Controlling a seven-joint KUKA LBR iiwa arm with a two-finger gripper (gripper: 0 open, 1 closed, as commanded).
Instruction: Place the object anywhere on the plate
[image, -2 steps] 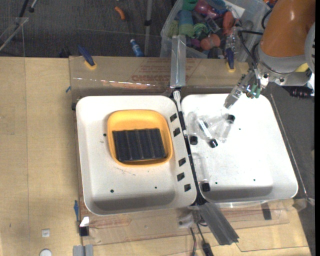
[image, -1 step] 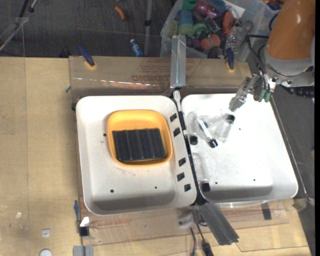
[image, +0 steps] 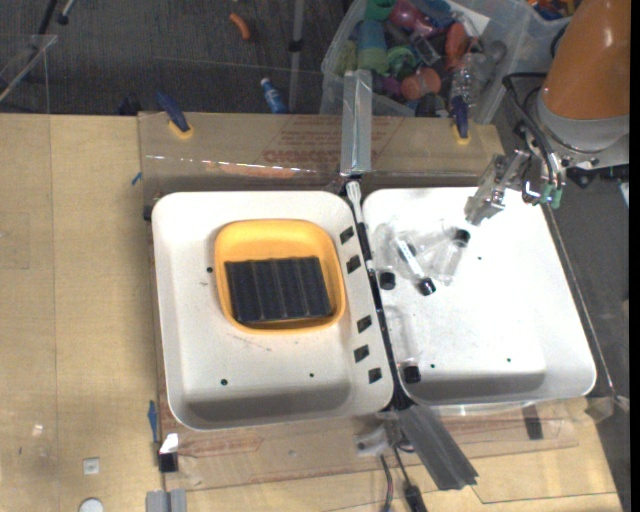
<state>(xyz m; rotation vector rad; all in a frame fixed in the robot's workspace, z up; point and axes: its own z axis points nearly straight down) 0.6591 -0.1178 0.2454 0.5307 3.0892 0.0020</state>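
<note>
A yellow-orange plate (image: 232, 242) lies in the left bin (image: 190, 370). A dark ribbed rectangular object (image: 278, 288) rests flat on the plate's middle. In the right bin (image: 500, 345), near its upper left, lies a clear plastic object (image: 432, 256) with small black ends. My gripper (image: 486, 203) hangs over the right bin's upper right part, up and to the right of the clear object and apart from it. Nothing shows in its grasp.
A divider with black clips (image: 360, 290) runs between the two bins. A clear box of coloured toys (image: 420, 45) stands behind the bench. The arm's orange band (image: 590, 55) is at the top right.
</note>
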